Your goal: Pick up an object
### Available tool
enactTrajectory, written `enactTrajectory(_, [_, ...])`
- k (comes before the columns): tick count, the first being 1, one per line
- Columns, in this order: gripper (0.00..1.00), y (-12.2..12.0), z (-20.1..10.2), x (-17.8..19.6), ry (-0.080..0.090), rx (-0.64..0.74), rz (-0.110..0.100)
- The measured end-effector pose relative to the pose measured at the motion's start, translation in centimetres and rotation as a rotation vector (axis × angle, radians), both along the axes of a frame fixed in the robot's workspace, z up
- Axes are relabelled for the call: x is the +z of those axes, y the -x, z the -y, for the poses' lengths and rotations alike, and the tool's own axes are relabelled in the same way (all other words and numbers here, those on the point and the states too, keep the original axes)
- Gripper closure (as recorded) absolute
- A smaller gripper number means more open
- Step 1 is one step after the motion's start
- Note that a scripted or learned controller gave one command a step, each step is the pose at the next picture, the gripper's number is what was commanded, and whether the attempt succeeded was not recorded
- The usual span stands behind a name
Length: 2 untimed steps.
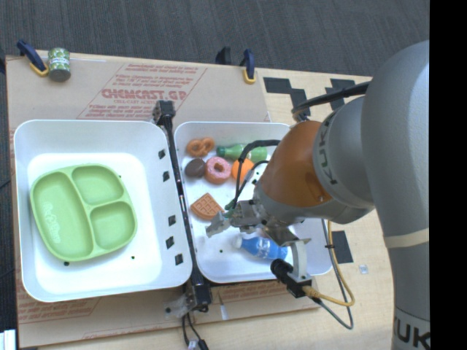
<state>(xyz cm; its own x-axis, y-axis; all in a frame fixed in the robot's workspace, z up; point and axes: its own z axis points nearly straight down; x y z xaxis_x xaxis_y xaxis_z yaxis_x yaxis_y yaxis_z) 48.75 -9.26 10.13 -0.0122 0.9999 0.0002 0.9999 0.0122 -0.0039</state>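
1. Blue object (261, 248), partly hidden under the wrist, lies near the front of the right bin (219, 265); it looks like small plastic play food, probably light, stiff and somewhat slick, best taken across its narrow middle.
2. Pincer (244, 224) hovers just above and to the left of it, close beside the waffle-like piece (206, 207); whether it is released or clenched cannot be told from this angle, and nothing is visibly gripped.
3. Toy foods crowd the bin's far half: a glazed doughnut (199, 147), a pink doughnut (217, 169), a brown round piece (194, 168), a green item (232, 151) and an orange one (243, 169), all apparently rigid and light.
4. Waffle-like piece sits nearest the blue object and could be nudged in a descent; the bin's front wall also leaves little room.
5. Left bin (29, 268) holds a green divided plate (82, 211), well apart from the action, across the black divider (175, 188).
6. Both bins rest on the cardboard-covered table (131, 93).
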Motion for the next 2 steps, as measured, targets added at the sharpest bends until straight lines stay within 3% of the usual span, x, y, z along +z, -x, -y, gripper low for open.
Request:
enactTrajectory(1, [1.0, -0.11, -0.01, 1.03, 0.001, 0.006, 0.001])
enactTrajectory(2, [0.0, -0.11, -0.01, 1.03, 0.001, 0.006, 0.001])
